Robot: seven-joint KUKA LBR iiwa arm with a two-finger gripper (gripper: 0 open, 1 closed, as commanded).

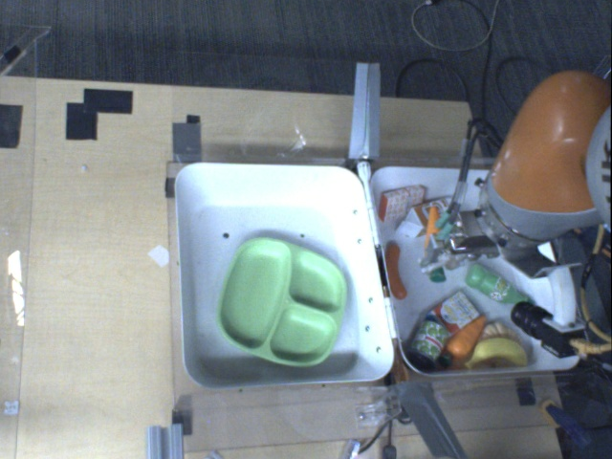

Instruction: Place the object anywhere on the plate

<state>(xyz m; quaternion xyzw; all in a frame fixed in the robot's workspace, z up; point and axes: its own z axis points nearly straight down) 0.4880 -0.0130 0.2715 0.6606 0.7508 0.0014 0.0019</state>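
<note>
Plate [282, 301], green and three-welled, lies in the left bin [201, 256]. Gripper [449, 245] hovers over the cluttered right bin [411, 175]; finger state cannot be told. Carrot [469, 336]: probably light, rigid; grasp mid-body.

Glossy green plastic plate [283, 301], matt wooden bench [96, 256]

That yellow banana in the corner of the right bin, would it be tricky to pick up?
The banana looks smooth and curved, so it may slip between fingers. It probably rocks rather than rolls. It lies against the carrot near the bin's wall, so neighbours would likely shift.
</note>
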